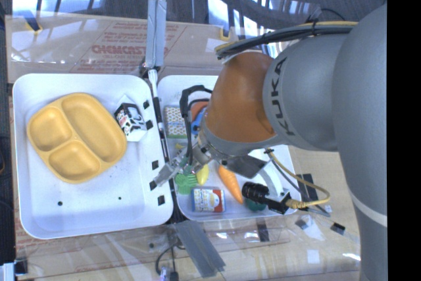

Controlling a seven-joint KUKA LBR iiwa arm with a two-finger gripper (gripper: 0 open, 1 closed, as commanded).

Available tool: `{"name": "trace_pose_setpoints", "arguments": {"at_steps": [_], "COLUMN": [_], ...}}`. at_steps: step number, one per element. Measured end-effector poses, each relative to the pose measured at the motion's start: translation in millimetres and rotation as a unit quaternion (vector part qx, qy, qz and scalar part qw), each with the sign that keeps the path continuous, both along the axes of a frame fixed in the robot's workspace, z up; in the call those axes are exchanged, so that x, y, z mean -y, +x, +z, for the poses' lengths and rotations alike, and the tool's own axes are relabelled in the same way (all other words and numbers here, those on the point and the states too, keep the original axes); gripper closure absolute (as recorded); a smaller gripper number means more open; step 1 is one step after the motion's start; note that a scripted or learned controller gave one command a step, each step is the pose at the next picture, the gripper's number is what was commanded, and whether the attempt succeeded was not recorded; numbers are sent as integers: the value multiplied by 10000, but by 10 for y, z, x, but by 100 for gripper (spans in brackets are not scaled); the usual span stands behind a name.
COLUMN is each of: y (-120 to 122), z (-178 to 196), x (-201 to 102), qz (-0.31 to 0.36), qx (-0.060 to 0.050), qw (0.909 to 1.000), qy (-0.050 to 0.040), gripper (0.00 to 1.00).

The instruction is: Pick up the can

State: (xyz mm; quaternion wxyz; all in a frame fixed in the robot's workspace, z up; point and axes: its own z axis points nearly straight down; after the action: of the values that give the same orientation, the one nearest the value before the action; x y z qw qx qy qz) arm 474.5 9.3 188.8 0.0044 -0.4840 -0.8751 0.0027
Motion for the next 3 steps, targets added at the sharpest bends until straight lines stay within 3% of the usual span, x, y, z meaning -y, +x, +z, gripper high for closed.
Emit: {"name": "trace_pose_setpoints", "arguments": {"at_steps": [1, 2, 3], "y": [81, 688, 1072], "z": [14, -978, -491], "x": [569, 1117, 2045], "qz": [-212, -190, -115], "qx": [25, 29, 42], "qw": [9998, 9998, 9999], "qy": [1, 6, 1], "gripper": [0, 0, 0]}}
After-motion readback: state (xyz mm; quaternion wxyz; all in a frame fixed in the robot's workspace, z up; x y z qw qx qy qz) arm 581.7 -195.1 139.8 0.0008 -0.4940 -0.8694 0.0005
